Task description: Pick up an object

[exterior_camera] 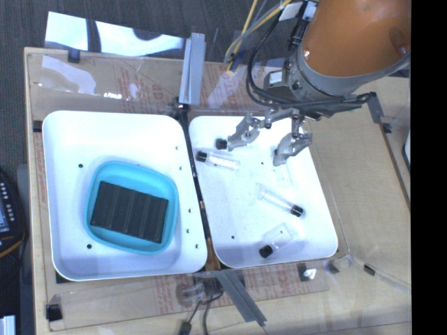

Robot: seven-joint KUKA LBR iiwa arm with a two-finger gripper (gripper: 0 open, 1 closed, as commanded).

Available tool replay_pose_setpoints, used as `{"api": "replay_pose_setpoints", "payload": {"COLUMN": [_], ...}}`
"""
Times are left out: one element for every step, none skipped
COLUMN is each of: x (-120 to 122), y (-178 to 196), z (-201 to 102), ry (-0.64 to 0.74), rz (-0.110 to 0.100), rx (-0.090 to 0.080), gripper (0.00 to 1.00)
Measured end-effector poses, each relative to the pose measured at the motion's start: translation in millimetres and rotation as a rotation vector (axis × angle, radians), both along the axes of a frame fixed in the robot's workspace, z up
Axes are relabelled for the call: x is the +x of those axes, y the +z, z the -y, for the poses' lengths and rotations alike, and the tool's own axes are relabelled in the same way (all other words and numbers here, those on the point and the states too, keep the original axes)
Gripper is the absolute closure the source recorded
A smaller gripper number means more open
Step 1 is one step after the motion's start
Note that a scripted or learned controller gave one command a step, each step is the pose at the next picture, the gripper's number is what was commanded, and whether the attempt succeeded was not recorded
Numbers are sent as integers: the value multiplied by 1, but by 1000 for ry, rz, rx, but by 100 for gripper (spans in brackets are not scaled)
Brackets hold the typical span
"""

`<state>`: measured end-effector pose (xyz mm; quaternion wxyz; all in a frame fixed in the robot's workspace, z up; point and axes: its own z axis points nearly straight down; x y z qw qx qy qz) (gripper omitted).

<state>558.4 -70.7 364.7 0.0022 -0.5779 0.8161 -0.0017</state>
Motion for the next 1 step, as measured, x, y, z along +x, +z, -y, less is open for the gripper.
{"api": "replay_pose_setpoints", "payload": {"x": [-25], "y": [-114], "z": [21], "ry": [73], "rz": [-7], "rx": [1], "gripper": [0]}}
